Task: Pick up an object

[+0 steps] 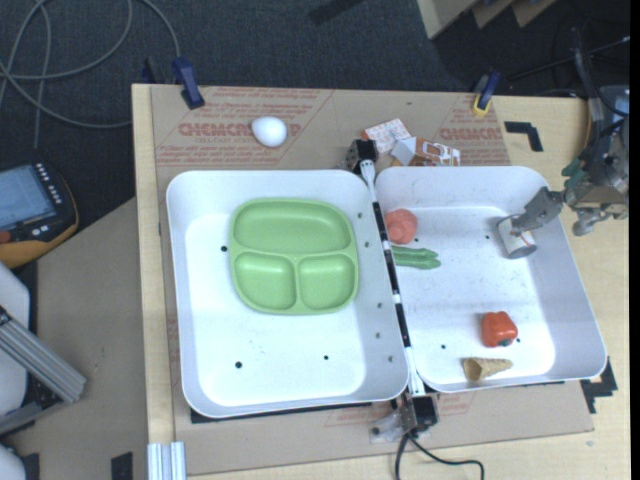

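Observation:
The right bin [560, 298] holds a pinkish-red ball [401, 225] near its left wall, with a green pod [416, 258] just below it. A red pepper-like piece [498, 328] and a tan wedge [485, 369] lie toward the front. A grey metal scoop-like piece [520, 233] lies at the bin's back right. It runs up toward my gripper [592, 200], and I cannot tell whether it is a loose object or part of the gripper. The gripper hangs over the bin's right rim, and nothing is seen held in it.
In the left bin [200, 348] lies a green divided plate [294, 255]. A white egg-shaped object [268, 130] and some small packets [405, 146] rest on the cardboard behind the bins. Clamps [186, 80] stand at the back edge.

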Action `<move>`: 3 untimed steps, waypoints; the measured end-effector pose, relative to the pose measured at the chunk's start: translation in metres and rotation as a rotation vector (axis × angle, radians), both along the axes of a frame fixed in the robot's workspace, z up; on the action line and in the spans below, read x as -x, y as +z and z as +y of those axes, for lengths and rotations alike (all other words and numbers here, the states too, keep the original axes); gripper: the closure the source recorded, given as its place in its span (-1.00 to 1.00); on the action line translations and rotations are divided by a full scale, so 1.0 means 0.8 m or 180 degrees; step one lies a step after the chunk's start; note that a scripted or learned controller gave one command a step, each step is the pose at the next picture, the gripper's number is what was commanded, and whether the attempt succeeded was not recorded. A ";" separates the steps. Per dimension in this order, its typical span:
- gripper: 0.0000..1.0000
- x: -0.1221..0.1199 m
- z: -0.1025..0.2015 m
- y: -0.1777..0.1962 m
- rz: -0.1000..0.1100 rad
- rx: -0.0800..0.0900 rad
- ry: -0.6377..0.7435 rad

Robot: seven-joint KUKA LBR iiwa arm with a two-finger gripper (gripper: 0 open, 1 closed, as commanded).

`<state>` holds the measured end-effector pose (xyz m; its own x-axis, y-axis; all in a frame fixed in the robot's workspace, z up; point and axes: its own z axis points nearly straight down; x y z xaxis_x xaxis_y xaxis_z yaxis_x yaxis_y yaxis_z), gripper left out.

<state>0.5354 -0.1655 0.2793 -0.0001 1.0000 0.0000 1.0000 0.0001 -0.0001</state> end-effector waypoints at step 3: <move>1.00 0.070 0.016 -0.232 -0.0005 0.0001 -0.0006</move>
